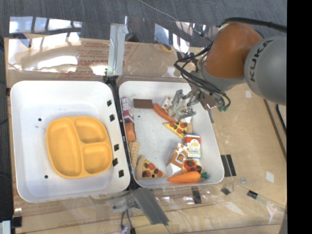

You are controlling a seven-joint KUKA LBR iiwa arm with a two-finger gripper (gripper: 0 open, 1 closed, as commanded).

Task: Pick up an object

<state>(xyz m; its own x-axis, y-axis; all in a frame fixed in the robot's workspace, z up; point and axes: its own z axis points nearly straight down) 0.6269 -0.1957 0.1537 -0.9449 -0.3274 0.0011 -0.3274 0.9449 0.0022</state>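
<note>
Two shallow white bins meet mid-bench; the metal two-finger gripper hovers near the right bin's far rim, finger spacing indiscernible.

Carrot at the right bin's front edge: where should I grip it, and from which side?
Grip the carrot across its thick orange middle, coming straight down. It lies flat, lengthwise along the right bin's front wall, so set the fingers across its narrow width; toys crowd its far side.

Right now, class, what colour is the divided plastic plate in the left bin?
Yellow-orange; the divided plastic plate shows best in the camera view.
</note>
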